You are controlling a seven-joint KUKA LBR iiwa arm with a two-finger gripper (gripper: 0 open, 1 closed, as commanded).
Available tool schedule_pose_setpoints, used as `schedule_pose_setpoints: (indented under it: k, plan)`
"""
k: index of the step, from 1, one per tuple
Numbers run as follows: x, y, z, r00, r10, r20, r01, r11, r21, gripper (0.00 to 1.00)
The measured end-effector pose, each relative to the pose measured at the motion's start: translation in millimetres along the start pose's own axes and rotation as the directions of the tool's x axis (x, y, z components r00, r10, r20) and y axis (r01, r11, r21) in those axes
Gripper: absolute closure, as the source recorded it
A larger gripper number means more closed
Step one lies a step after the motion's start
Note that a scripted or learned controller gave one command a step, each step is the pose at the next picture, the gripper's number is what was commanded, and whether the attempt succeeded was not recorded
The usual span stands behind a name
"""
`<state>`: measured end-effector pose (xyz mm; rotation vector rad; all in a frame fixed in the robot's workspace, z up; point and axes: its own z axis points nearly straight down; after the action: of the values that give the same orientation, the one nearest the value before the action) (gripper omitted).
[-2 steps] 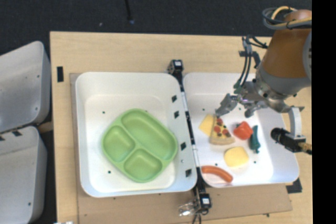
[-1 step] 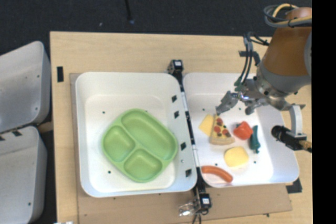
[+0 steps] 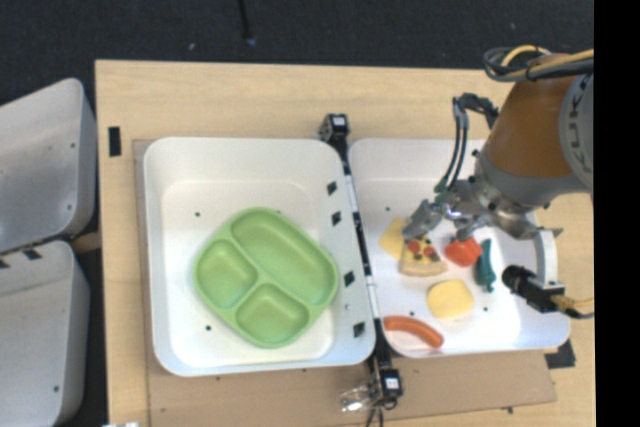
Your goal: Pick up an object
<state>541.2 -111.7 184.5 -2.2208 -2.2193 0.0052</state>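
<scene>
While 1 green tray [image 3: 265, 277] lay in the left bin [image 3: 160, 215], 5 toys shared the right bin [image 3: 400, 165], the pizza slice [image 3: 421, 258] just below the gripper [image 3: 432, 220], whose fingers stood apart, clamped on nothing.

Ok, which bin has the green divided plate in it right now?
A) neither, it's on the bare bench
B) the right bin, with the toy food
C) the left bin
C: the green divided plate lies flat inside the left bin, while the toy food sits in the right bin.

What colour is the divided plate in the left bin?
Light green divided plate, seen clearly in the camera view.
</scene>
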Motion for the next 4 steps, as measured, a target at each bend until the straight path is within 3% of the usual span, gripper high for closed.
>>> schedule_pose_setpoints:
  k: [1, 2, 3, 4]
  plan:
    - [-0.4, 0.7, 63.3, 1.0, 0.001, 0.0, -0.001, 1.0, 0.0, 0.0]
    - [-2.6, 2.2, 82.6, 1.0, 0.003, 0.002, -0.003, 1.0, -0.007, 0.0]
    - [-2.9, 1.6, 72.9, 1.0, 0.011, 0.0, -0.011, 1.0, -0.006, 1.0]
    - [-0.7, -3.4, 26.9, 1.0, 0.007, 0.0, -0.007, 1.0, -0.009, 1.0]
